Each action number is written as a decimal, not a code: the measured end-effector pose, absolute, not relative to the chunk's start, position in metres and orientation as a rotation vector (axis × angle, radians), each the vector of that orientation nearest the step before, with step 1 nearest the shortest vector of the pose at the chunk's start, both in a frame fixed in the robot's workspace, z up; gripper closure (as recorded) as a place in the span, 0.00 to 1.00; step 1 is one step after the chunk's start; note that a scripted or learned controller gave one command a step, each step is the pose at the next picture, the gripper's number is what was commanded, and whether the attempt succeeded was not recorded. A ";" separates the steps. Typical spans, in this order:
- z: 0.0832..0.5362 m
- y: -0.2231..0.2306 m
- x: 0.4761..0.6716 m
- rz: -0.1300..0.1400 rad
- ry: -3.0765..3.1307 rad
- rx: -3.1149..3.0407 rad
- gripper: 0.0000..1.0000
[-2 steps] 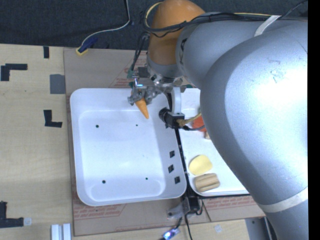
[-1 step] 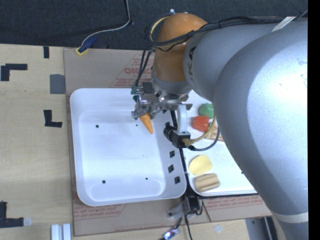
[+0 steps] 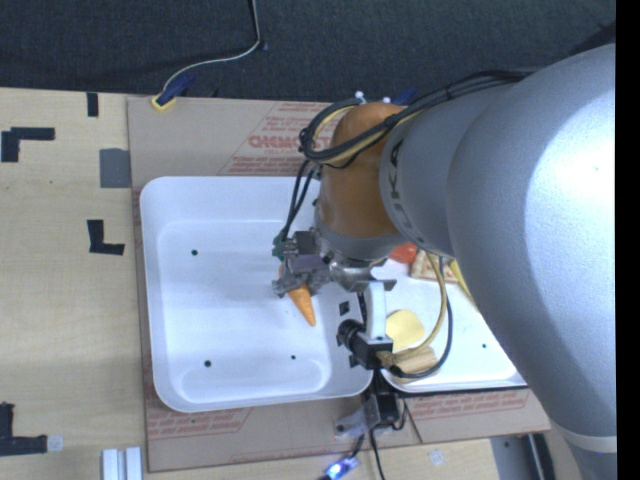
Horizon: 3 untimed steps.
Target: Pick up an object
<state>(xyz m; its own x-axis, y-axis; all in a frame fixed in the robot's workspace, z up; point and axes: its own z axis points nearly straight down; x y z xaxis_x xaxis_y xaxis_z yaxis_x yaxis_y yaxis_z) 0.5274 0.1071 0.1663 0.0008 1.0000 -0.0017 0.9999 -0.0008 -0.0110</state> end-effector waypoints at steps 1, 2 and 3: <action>0.249 0.162 0.525 -0.006 -2.230 -2.214 1.00; 0.347 0.151 0.507 -0.009 -2.227 -2.220 1.00; 0.333 0.197 0.482 0.004 -2.226 -2.214 1.00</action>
<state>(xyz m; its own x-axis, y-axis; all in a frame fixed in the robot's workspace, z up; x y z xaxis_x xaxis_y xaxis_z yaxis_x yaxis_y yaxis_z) 0.4822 0.1968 0.3325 -0.0054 1.0000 -0.0008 1.0000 0.0054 -0.0031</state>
